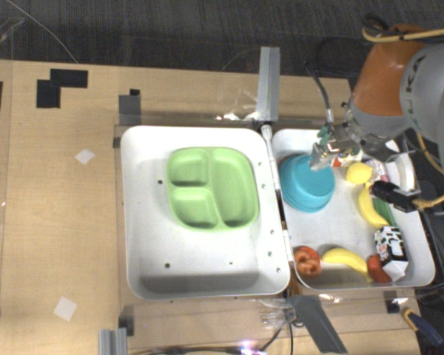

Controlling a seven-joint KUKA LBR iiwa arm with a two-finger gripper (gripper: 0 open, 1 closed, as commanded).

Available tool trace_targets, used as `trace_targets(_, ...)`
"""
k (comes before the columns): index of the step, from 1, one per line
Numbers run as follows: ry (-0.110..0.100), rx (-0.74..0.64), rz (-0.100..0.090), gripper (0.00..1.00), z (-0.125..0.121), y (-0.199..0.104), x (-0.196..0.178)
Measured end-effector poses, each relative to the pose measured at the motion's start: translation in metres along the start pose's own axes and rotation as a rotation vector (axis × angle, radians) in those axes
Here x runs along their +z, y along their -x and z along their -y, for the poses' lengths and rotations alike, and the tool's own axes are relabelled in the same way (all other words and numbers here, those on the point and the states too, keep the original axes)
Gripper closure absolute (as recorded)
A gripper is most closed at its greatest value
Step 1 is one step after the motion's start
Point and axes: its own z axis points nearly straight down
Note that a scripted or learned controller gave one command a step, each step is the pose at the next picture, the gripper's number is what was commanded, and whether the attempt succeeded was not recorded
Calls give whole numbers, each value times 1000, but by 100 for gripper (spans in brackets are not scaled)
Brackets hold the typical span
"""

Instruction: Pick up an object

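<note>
Gripper [327, 151] hangs over the right bin [428, 261], at the far-right rim of the blue bowl [307, 183]; can't tell if it's clenched or released, and nothing visibly held. Taking the bowl as landmark: lemon [359, 172] sits just right of it, closest loose item to the gripper, slightly right and toward the near side. A banana [370, 207] lies right of the bowl, nearer the cam, long axis running far-to-near. Second banana [345, 259] lies near side of the bowl, axis left-right, w/ an apple [307, 259] at its left end. Cow-print carton [390, 244] is further right. Green divided tray [209, 187] sits left of the bowl in the left bin [144, 272]. Likely targets: bowl rim or lemon
</note>
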Motion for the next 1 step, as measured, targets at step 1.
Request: trace_targets(1, 1, 40, -1, 100, -44, -14, -2)
